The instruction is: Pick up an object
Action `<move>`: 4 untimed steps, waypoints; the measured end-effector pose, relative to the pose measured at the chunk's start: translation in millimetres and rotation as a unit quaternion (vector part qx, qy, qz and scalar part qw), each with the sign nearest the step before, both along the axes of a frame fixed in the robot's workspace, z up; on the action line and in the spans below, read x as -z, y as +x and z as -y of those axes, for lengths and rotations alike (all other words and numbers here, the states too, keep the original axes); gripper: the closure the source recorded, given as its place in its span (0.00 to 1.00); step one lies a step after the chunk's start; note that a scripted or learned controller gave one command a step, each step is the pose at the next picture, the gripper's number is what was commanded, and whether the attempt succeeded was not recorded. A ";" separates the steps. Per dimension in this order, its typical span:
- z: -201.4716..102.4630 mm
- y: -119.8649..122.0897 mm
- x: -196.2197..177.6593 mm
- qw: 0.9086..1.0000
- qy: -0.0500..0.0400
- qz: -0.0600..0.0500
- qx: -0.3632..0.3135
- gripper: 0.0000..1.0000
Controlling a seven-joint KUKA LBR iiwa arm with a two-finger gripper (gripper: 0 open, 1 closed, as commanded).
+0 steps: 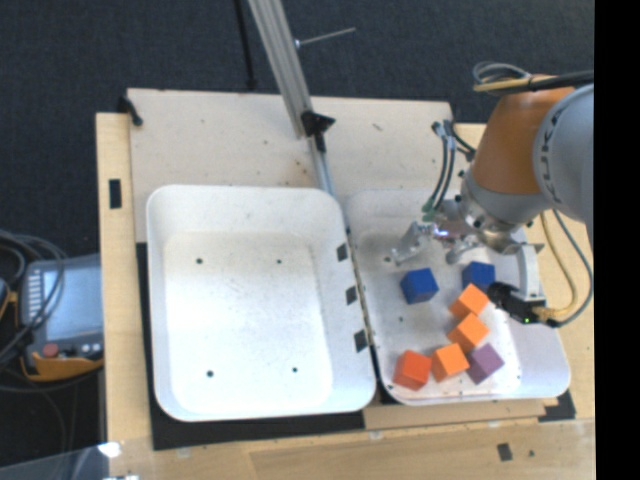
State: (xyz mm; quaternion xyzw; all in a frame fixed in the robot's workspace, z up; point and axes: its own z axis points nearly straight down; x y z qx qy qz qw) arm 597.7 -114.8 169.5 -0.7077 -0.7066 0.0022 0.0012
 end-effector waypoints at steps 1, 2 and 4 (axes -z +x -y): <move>6.7 2.6 44.3 1.000 0.000 0.000 0.000 0.00; 7.1 4.4 30.3 1.000 0.001 0.004 0.004 1.00; -1.5 11.8 -95.7 1.000 0.000 0.007 -0.002 1.00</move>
